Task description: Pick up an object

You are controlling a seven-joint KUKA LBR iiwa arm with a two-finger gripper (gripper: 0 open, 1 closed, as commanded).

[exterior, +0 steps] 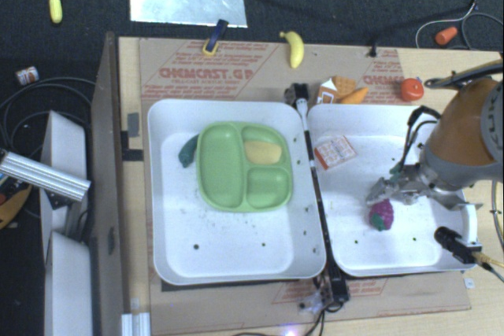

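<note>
Right-hand shallow white bin [346, 248] holds a small purple, green-tipped toy fruit [382, 215]. Metal two-finger gripper [387, 193] hangs just above it; jaw state cannot be told. Risk: apparently off-centre, a closing grip may nudge it aside.

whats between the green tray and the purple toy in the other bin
The camera view shows the bins' divider between the green tray and the purple toy, then bare white bin floor.

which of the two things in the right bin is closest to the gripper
The purple grape bunch, lying just under the gripper. The small red-and-white box sits well away, near the right bin's upper left corner.
</note>
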